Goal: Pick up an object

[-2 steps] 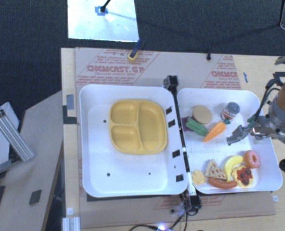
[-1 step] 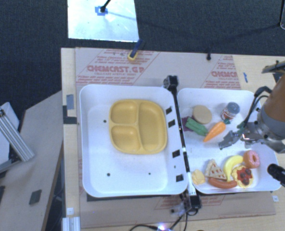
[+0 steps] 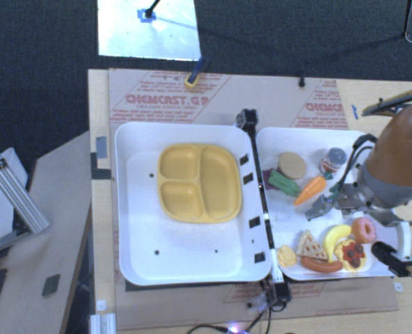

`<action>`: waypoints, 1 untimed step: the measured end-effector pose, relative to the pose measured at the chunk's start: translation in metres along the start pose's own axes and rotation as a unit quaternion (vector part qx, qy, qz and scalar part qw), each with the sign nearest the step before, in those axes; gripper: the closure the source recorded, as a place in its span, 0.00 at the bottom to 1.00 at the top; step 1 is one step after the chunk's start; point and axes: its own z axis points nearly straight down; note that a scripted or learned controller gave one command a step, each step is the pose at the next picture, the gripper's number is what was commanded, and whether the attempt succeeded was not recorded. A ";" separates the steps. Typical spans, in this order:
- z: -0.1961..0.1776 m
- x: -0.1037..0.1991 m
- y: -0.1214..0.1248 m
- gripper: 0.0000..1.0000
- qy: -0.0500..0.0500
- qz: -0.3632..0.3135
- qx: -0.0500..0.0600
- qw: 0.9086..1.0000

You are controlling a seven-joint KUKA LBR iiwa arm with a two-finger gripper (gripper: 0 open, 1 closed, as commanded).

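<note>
Orange carrot (image 3: 310, 191) beside grey jaws (image 3: 324, 206) in right bin (image 3: 275, 145); jaws' opening not discernible. Advised: descend centred over carrot, close across its width.

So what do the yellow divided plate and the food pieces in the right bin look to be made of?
The yellow plate looks like molded plastic with a matte finish: one even color, soft rounded dividers. The carrot, banana and donut look like plastic toy food, judging by flat saturated colors and simplified shapes, though rubber or foam can't be excluded. The bins appear smooth white plastic.

Arm (image 3: 401, 152) bent low, pincer (image 3: 320, 208) pointing left.
</note>
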 end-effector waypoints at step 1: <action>0.046 0.000 0.001 0.00 -0.001 0.000 -0.002 1.000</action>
